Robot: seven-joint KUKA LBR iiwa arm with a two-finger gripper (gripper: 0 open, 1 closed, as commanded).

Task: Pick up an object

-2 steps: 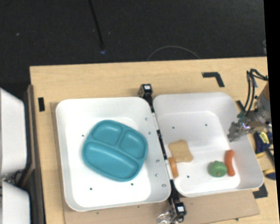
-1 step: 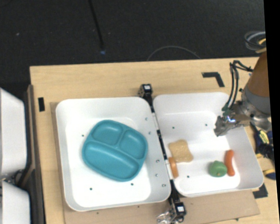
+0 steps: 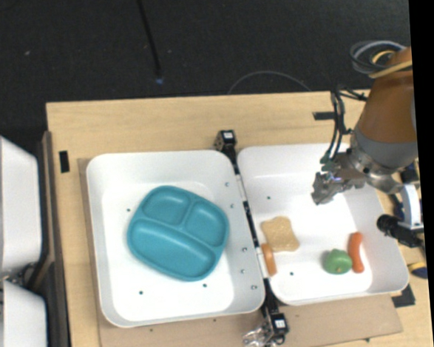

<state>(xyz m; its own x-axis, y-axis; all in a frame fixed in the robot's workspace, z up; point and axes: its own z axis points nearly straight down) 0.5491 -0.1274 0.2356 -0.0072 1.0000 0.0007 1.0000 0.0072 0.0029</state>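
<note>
Blue comes first: a round blue plastic plate with three sections lies flat in the left white bin. It sits near the middle of that bin, and nothing touches it.

Next comes the right white bin. Right by its left wall lies a small orange carrot-shaped toy. Just beside that is a tan piece of toy toast, lying flat. Further right is a round green toy vegetable, and close beside it stands out a short orange-red stick-shaped toy. These two look like they touch, but it is hard to be sure.

Above the toys, on the right side, hangs the grey two-finger gripper. It is over a bare part of the right bin. Nothing is between its tips, so no toy is held. It is too small and dark to tell how it is set.

I think the picking step has not begun. Next the arm needs to choose one toy. The toast looks nearest and has room around it. The arm would need to move over it, go down, and squeeze it.
</note>
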